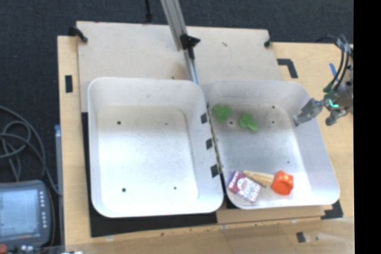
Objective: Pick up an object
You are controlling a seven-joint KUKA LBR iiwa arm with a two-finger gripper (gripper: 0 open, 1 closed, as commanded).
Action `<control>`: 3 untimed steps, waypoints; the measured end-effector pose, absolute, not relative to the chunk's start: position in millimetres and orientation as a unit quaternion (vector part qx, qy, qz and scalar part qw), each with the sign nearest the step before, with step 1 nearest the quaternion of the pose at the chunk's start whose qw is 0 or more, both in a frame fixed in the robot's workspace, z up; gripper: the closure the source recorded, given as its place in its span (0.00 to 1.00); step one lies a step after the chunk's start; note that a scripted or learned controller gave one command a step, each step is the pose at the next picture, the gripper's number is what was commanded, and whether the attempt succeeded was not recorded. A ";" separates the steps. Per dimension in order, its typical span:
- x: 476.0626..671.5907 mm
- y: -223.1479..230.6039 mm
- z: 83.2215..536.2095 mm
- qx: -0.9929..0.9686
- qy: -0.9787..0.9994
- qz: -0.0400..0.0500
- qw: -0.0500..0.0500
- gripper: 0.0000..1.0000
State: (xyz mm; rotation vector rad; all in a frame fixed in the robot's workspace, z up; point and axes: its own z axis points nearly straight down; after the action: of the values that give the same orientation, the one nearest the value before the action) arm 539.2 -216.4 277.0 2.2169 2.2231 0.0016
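Note:
The right bin (309, 146) holds the loose objects. Two small green pieces (222, 112) (248, 122) lie near its back left. Along its front edge sit a purple and white carton (244, 186), a tan cone (258, 176) and an orange block (283, 182), close together. My gripper (315, 116) hovers over the bin's right rim, well away from all of them. Its fingers are spread open with nothing between them.
The left bin (98, 146) lies beside the right one, sharing a middle rim. A slanted metal pole (169, 3) rises from the back of the bench. A black-edged board lies under both bins, and a screen unit (21, 214) sits at the lower left.

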 end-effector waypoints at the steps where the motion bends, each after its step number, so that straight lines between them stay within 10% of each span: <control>1: 538.6 -218.3 213.9 0.707 0.707 -0.002 -0.001 0.00; 3: 522.2 -227.2 106.5 0.708 0.706 -0.002 -0.002 0.00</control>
State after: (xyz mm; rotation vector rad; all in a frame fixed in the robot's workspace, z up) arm 522.2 -227.2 106.5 2.2259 2.2214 -0.0061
